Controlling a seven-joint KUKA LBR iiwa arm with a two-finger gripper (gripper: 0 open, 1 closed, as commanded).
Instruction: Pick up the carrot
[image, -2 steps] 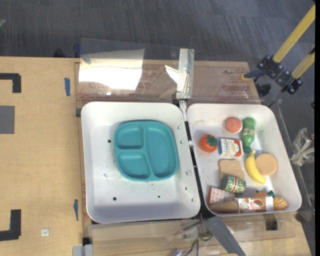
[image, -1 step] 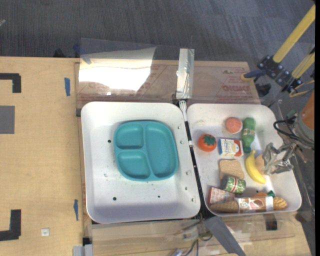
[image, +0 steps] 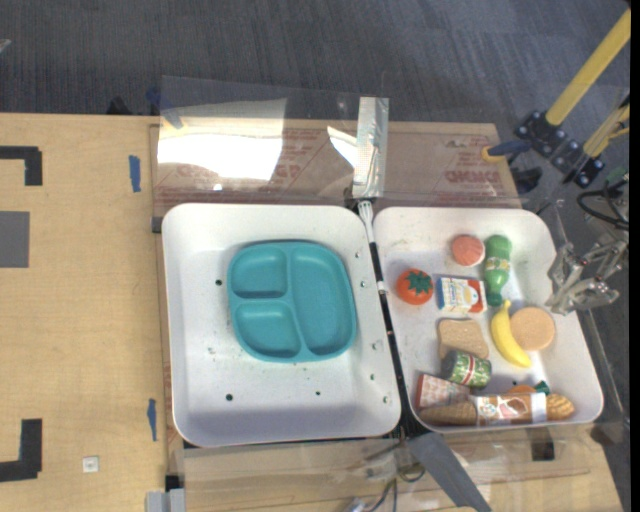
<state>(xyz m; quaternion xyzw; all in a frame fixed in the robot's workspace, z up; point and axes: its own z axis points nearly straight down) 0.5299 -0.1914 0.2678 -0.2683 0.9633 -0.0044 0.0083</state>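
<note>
The desk (image: 70, 300) is bare brown board at 9 o'clock, with wide room outside the bins. The left bin (image: 200, 400) carries a teal divided plate (image: 293, 300) at its centre, with open white floor all round it out to the rim. The right bin (image: 425, 228) touches it along the middle seam. It is crowded from centre to 6 o'clock, and its 12 o'clock strip is the freest part.

The end effector (image: 578, 282) sits at the right bin's 3 o'clock rim, a blurred grey shape above the wall. How far open it is cannot be told, and nothing is seen in its hold.

A bottle (image: 510, 406) lies along the 6 o'clock wall. A banana (image: 508, 338) lies just right of centre, touching an orange ball (image: 533, 327). A bread slice (image: 462, 336) lies at centre, above a can (image: 466, 369). A tomato (image: 415, 286) sits near the 9 o'clock wall.

The carrot (image: 522, 390) is at about 5 o'clock, a small orange piece with a green tip. It is wedged just behind the bottle and largely hidden by it, well apart from the end effector.
</note>
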